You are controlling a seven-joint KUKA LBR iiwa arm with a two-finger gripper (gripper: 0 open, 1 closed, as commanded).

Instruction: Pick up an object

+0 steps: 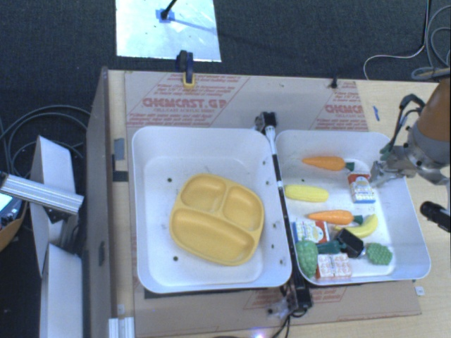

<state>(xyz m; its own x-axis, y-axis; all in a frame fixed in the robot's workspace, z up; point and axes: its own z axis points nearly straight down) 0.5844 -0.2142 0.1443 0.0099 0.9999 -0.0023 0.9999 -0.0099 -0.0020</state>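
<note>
The right bin (pixel 412 220) holds several toy foods: an orange carrot (pixel 324 163) at the back, a yellow corn cob (pixel 306 192), a second carrot (pixel 330 217), a banana (pixel 365 225), a small red-and-white carton (pixel 361 187), a green broccoli (pixel 306 253), another green piece (pixel 379 253), a black object (pixel 349 241) and a red-and-white box (pixel 332 265). My gripper (pixel 381 170) hangs over the back right part of this bin, just right of the small carton and above it. Nothing shows in its grasp.
A yellow divided plate (pixel 217 218) lies in the left bin (pixel 151 189). The ridge between the two bins (pixel 278 189) runs down the middle. The grey arm with its orange band (pixel 431 129) comes in from the right edge. Cables lie off the bench at left.
</note>
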